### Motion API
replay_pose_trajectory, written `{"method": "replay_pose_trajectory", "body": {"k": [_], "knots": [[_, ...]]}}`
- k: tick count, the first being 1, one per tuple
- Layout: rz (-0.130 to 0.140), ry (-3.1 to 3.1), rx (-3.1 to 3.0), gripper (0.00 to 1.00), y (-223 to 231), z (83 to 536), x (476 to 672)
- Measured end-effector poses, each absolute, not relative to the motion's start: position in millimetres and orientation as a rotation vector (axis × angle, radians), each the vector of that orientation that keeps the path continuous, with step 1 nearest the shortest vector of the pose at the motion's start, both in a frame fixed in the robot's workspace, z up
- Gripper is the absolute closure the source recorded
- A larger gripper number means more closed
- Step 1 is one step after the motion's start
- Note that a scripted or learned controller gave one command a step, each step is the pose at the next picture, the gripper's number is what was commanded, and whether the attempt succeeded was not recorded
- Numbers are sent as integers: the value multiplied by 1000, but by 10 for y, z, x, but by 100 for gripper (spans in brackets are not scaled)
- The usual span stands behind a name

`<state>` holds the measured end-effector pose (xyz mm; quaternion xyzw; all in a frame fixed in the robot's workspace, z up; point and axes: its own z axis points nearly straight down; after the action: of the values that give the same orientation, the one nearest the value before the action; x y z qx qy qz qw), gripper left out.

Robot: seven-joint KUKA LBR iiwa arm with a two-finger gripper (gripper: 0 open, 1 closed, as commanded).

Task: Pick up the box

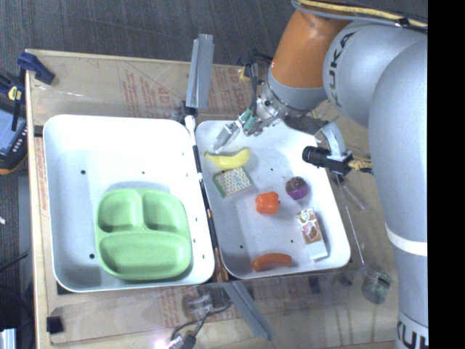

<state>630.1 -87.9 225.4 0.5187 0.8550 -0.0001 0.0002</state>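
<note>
Camera view showed the task barely begun: the box (pixel 311 233) was seen lying untouched near the right bin's (pixel 247 238) right edge, while the end effector (pixel 243 126), fingers apart and empty, was poised over its far-left corner above the banana (pixel 228 158).

Robotics lab: KUKA arm (pixel 378 71) over bench (pixel 131 86), two white bins (pixel 65 137), toy food.
</note>
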Motion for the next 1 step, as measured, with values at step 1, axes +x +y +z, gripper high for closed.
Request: {"method": "replay_pose_trajectory", "body": {"k": [1], "knots": [[-3, 2668, 1664, 0, -1183, 1266, 6066]]}}
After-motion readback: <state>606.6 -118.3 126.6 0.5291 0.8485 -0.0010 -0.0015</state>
